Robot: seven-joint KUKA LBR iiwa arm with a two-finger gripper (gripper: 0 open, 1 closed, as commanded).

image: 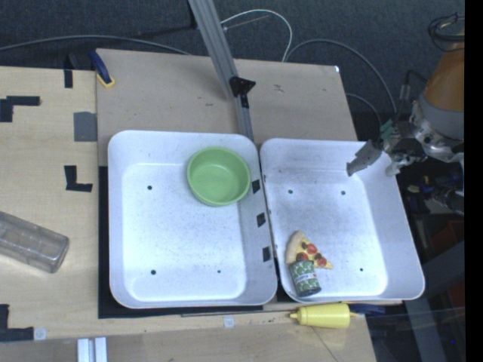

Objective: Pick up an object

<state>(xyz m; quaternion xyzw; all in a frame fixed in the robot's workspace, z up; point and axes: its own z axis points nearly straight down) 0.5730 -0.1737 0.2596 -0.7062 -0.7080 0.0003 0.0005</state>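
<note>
My gripper (pixel 371 157) hangs at the upper right rim of the right bin (pixel 392 225); how it is set I cannot tell from here, and I see nothing in it. The can (pixel 306 277) lies in that bin's lower left corner, touching the pizza slice (pixel 306 249), diagonally across from me, toward the near left. Its long axis runs roughly up-down the view. The bowl (pixel 218 176) sits farther off, in the left bin (pixel 151 232).

Two white bins (pixel 151 277) speckled with dark flecks. A light green bowl (pixel 218 176). A yellow pizza slice (pixel 306 248) with red spots. A green can (pixel 306 277). A yellow bottle (pixel 326 315). A tan bench (pixel 166 89).
</note>
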